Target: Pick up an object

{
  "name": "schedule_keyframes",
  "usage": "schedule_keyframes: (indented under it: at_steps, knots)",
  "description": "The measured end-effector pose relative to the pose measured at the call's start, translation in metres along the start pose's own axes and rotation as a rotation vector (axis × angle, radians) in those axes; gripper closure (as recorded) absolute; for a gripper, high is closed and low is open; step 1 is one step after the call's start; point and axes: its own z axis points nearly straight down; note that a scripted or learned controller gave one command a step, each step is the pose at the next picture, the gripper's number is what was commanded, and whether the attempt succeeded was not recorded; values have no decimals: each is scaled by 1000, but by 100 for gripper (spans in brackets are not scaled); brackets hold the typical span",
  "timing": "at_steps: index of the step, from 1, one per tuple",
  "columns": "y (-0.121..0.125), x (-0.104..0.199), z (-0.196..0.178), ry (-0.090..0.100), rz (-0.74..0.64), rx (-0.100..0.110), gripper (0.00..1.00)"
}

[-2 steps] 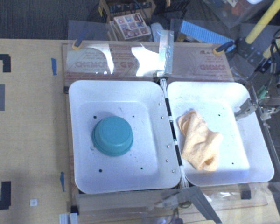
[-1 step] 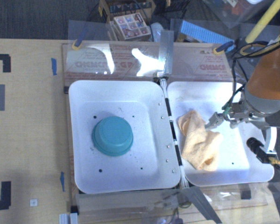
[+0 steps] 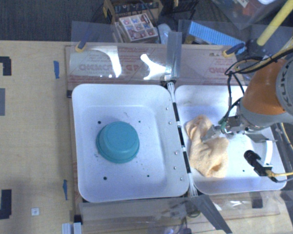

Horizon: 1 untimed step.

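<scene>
A teal bowl [image 3: 118,141] sits upside down in the middle of the left bin [image 3: 88,101]. A crumpled tan cloth [image 3: 207,150] lies against the left wall of the right bin [image 3: 205,94]. My gripper [image 3: 216,132] reaches in from the right and is low over the cloth's upper right part, its metal fingers touching or just above the fabric. The cloth lies flat on the bin floor; I see none of it lifted.
The divider between the two bins runs just left of the cloth. The arm's orange band and grey wrist cover the right bin's right side. A clear panel stands behind both bins, with boxes and clutter beyond.
</scene>
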Motion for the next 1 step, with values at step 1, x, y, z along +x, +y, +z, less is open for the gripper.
schedule_keyframes:
  at_steps: [1]
  knots:
    - [58,26,0,-2,-231,-3,0]
